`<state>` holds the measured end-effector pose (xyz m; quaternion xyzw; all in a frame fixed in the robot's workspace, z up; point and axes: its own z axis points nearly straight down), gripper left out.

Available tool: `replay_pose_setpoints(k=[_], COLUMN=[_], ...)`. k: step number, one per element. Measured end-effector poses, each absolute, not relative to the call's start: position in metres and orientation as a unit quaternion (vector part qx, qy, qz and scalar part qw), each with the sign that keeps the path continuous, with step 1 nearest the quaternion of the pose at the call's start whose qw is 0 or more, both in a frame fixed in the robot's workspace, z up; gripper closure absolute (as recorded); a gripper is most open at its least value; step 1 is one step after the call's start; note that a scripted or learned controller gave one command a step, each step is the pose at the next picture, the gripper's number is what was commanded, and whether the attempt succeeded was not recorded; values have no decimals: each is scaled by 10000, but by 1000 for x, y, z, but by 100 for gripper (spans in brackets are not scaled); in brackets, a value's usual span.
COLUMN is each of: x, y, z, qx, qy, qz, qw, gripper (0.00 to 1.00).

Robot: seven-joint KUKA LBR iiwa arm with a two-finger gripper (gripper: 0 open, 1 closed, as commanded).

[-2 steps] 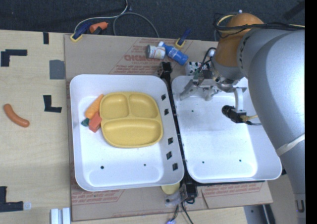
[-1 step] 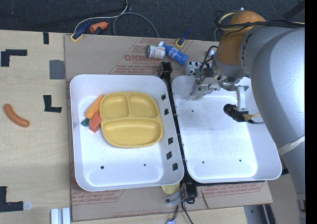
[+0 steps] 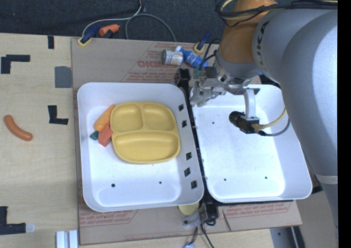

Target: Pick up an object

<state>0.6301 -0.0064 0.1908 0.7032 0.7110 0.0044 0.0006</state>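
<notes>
Over the upper left corner of the shallow white right-hand bin (image 3: 249,184), the grey arm with its orange band (image 3: 244,13) is hanging with its pincer (image 3: 204,94) low, close to the divider where the two bins meet. Whether that pincer is wide or narrow I cannot tell from up here; the wrist hardware is masking it, and nothing is showing in its grasp.

To the pincer's left, well across the divider, the yellow three-compartment plastic plate (image 3: 145,131) is lying flat in the shallow white left-hand bin (image 3: 131,195), and just past it, tucked against its far edge, the small orange and red toy pieces (image 3: 102,126) are sitting. These look like the candidates for a pick.

By my reading the approach is in hand, with no grasp yet made. The next move is calling for a shift leftward over the divider, then a descent onto the plate's rim or the small pieces. The plate is broad and shallow, so a rim pinch looks tricky.

Far off on the wooden desk (image 3: 33,186), an orange sausage-shaped toy (image 3: 17,128) is lying alone.
</notes>
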Motion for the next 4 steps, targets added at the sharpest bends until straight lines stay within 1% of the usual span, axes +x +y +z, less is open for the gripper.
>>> replay_pose_setpoints(k=[1,2,3,4], x=[621,670,656,668], y=[71,36,-53,55], z=[184,184,184,192], qx=[7037,7071,7099,7031], qy=[7105,7071,7043,7111], qz=[9,4,-25,15], qw=[-14,9,9,-12], gripper=[100,100,100,100])
